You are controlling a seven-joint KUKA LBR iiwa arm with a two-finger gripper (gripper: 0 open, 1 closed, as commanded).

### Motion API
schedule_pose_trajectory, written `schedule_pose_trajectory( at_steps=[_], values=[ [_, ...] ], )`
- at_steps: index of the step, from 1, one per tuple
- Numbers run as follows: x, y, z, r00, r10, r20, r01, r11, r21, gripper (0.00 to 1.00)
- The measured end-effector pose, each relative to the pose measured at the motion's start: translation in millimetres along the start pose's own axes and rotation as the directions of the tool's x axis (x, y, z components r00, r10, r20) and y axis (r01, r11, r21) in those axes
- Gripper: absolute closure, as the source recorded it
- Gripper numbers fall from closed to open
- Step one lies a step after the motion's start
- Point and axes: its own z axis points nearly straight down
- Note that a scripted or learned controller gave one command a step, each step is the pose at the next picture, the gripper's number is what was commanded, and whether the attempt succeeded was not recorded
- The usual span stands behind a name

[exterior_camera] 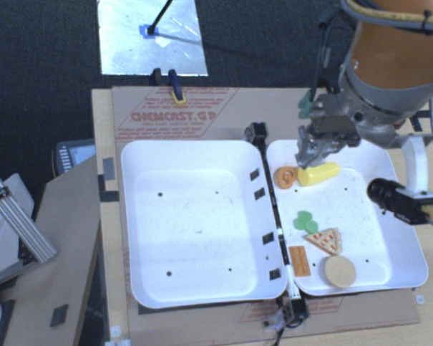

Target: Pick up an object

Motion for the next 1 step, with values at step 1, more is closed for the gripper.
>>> schedule_pose_trajectory(
  at_steps=[1],
  values=[
    [60.3,0.8,27.5,1.000,0.002,0.000,-0.002,1.000,-0.004,1.00]
  ],
)
